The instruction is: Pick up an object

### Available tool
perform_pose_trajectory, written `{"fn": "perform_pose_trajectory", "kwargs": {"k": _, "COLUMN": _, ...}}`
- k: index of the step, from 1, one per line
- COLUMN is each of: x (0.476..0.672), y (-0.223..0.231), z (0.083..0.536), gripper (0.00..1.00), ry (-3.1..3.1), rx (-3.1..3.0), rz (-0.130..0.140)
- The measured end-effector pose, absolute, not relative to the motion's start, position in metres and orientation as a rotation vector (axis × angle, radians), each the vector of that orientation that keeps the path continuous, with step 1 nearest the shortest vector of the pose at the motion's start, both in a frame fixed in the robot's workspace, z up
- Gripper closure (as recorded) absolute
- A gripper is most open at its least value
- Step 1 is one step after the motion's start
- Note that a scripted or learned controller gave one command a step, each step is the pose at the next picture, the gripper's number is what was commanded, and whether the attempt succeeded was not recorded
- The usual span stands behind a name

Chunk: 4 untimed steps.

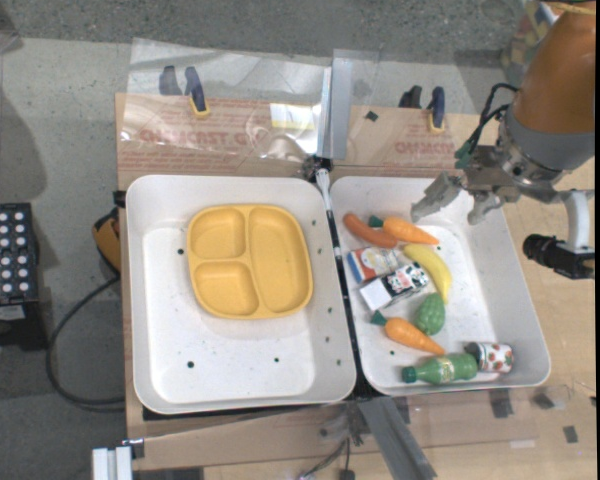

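Note:
The right bin holds several toy foods. Two orange carrots lie near its back left, with a yellow banana just in front of them. A small black-and-white box rests mid-bin beside a green vegetable. A third carrot lies nearer the front. Along the front wall are a green bottle and a small can. My gripper hangs above the bin's back part, up and right of the carrots, open, with nothing between its fingers.
The left bin holds a yellow divided plate. A metal divider runs between the bins. Clamps and plastic sheeting sit behind the bins. A black cable and a box are off the bench at left.

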<state>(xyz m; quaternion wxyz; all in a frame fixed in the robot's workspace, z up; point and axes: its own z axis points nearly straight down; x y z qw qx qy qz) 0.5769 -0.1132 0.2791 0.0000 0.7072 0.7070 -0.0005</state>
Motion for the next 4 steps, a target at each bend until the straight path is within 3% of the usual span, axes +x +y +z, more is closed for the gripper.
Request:
{"fn": "perform_pose_trajectory", "kwargs": {"k": 1, "x": 0.606, "y": -0.145, "z": 0.146, "gripper": 0.00, "ry": 2.256, "rx": 2.188, "rz": -0.004}}
{"fn": "perform_pose_trajectory", "kwargs": {"k": 2, "x": 0.626, "y": -0.171, "z": 0.093, "gripper": 0.00, "ry": 2.266, "rx": 2.172, "rz": -0.004}}
{"fn": "perform_pose_trajectory", "kwargs": {"k": 3, "x": 0.625, "y": -0.172, "z": 0.102, "gripper": 1.00, "ry": 2.265, "rx": 2.176, "rz": -0.004}}
{"fn": "perform_pose_trajectory", "kwargs": {"k": 4, "x": 0.625, "y": -0.172, "z": 0.102, "gripper": 0.00, "ry": 2.265, "rx": 2.176, "rz": -0.004}}
